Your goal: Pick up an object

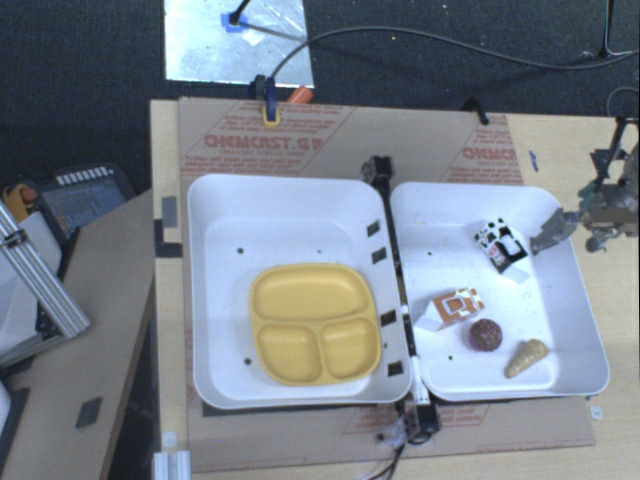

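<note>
black-and-white block [500,245] lay just left of the gripper [553,230], in the right bin [570,298]. how wide the pincer stood, we could not tell. we judged it should centre over the block, then descend straight.

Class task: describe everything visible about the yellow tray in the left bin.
The yellow tray is a rounded, glossy, plastic-looking dish with three compartments: one long one along the far side, two smaller ones along the near side. All look bare. It lies flat and upright on the floor of the left bin, toward the near right corner, slightly turned. Nothing else touches it.
</note>
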Controlling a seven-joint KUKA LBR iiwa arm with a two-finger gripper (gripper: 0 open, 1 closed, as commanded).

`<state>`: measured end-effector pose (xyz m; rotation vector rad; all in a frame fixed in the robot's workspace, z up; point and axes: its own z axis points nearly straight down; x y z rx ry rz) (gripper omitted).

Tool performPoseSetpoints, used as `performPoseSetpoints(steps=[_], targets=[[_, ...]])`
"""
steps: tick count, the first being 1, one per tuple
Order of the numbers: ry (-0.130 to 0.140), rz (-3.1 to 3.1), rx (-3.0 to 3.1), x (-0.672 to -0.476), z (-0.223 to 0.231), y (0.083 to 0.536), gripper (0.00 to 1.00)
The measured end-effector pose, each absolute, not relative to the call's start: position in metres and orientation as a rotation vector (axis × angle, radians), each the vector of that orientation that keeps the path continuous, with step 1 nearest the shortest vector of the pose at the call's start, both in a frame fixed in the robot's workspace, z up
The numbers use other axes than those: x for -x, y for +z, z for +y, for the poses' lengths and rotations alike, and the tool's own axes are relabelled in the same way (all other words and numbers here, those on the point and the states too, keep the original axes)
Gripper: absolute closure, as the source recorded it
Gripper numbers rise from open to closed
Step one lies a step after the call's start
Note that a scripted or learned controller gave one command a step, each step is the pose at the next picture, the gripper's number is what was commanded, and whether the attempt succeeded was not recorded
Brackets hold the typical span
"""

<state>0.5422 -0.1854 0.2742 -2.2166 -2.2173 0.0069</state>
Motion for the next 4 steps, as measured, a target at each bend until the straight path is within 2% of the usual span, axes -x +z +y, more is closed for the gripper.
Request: performPoseSetpoints(steps=[1,2,3,4], targets=[[-0.001,-2.226,2.219,-0.544,-0.185,0.279,0.0],[0.002,-2.222,2.218,-0.55,-0.18,0.219,0.0],[0.002,-2.221,2.219,-0.545,-0.188,0.172,0.0],[0.001,-2.222,2.219,-0.551,-0.191,0.128,0.0]])
